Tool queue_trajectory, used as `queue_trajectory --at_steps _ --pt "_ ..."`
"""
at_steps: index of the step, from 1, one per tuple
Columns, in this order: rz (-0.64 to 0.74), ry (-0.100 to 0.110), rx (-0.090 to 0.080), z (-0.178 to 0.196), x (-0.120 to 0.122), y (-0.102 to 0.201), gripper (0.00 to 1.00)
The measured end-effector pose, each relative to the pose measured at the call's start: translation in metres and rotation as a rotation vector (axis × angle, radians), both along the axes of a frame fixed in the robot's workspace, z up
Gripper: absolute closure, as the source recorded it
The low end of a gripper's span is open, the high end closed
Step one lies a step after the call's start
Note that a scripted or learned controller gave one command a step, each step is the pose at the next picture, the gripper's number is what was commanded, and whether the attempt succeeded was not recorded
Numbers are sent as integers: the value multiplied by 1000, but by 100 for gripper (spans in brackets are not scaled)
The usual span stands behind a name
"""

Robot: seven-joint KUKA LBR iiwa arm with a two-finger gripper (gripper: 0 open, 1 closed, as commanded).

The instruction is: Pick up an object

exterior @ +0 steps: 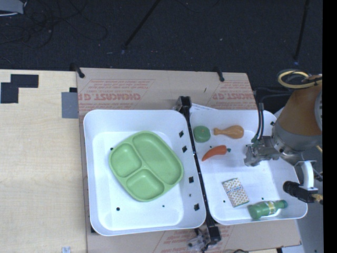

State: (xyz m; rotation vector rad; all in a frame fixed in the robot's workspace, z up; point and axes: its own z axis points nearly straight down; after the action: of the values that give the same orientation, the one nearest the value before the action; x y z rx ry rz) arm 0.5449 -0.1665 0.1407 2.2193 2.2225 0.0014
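Your one fixed camera, high above the bench, angled down, both white bins (95, 141) side by side, arm (300, 115) entering right

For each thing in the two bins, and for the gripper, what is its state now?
green divided plate: lying flat in left bin, right way up.
green bottle: on its side in right bin, cap on.
chicken drumstick: lying flat, untouched.
chili pepper: lying flat, untouched.
round green piece: resting beside the drumstick.
patterned packet: lying flat.
gripper: over right bin, holding nothing visible.
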Motion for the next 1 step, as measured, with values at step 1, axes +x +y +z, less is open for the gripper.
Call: queue_trajectory --at_steps 1 --pt "0 0 0 43 5 0 100"
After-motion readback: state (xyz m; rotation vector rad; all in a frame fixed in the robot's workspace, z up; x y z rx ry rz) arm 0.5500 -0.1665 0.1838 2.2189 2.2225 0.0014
